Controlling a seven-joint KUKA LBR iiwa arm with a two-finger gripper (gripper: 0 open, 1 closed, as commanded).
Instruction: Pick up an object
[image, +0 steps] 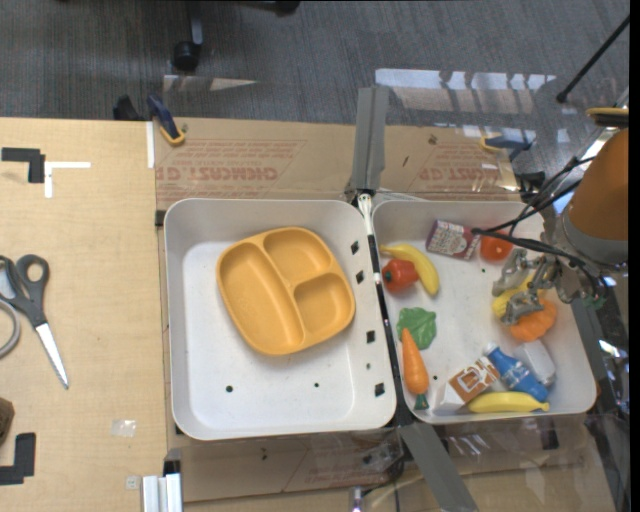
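The gripper hangs low at the right side of the right bin, right over a little orange toy and a yellow one, so it might bump or grab both

Place: I read this as a robotics lab or test workshop, not a home.
Bench: my view looks down on a pale wood bench with black tape marks and cardboard sheets under the bins.
Bins: two shallow white bins sit side by side, clamped in place.
Contents: I see toy food and a yellow divided plate.
Tools: scissors lie loose on the left.
Floor: grey carpet with a chair castor.
Cables: black leads trail at the right.
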